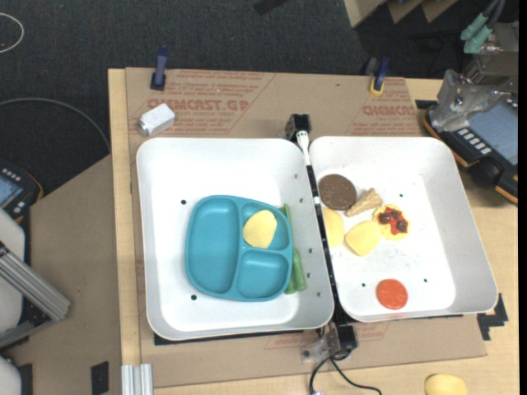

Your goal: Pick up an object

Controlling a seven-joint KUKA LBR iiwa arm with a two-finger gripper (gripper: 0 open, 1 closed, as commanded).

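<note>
Reach was the question you faced: the arm comes in from the right, and the loose pieces sat in the right bin [461,220], so they lay nearer that side than anything in the left bin [156,220]. I could not tell how the tool stood.

You had a cluster toward the right bin's left wall: a brown disc [337,191] farthest from you, a tan wedge [366,203] just beside it with its long axis slanting up to the right, a yellow lump [362,238] nearer, and a red-and-yellow piece [393,220] just to its right. A red disc [392,294] lay apart near the front edge, judged the easiest target.

Your left bin held a blue divided tray [216,249], a yellow piece [261,229] in its far-right compartment, and a green strip [295,266] against the tray's right side.
</note>
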